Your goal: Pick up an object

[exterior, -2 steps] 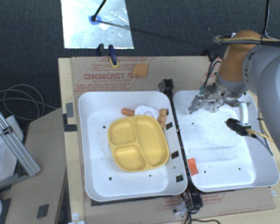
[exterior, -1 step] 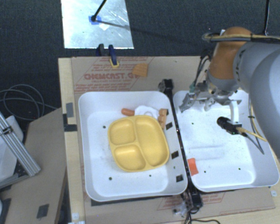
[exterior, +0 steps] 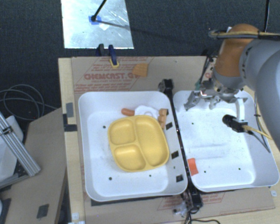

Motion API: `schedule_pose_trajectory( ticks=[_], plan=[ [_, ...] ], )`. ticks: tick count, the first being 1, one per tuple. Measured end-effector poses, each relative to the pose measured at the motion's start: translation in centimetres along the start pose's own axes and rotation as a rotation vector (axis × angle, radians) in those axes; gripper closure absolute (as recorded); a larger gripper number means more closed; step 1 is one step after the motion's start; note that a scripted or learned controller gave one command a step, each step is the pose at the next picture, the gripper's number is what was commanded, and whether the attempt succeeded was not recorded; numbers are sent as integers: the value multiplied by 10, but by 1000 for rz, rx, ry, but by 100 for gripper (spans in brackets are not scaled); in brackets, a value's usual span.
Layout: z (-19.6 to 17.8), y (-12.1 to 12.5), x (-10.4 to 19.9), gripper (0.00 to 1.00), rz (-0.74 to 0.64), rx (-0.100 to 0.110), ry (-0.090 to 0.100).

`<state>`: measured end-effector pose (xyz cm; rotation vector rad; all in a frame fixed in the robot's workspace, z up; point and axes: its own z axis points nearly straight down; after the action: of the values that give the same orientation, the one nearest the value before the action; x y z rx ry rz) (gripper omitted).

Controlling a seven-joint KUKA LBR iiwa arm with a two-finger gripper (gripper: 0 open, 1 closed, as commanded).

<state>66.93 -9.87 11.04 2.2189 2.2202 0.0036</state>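
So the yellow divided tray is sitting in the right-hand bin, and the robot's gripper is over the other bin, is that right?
Not quite. The camera view shows the yellow divided tray in the left-hand bin, not the right-hand one. The gripper is over the other bin, the right-hand bin, near its far edge.
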Motion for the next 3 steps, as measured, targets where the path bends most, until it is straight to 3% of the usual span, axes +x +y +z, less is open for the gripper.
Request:
schedule_pose_trajectory(
  ticks=[1,2,3],
  plan=[
    [-8,-4,-9,0,0,1,0],
    [-70,1,-66,0,2,-5,-4],
    [-59,-58,-29,0,-1,7,2]
  ],
)
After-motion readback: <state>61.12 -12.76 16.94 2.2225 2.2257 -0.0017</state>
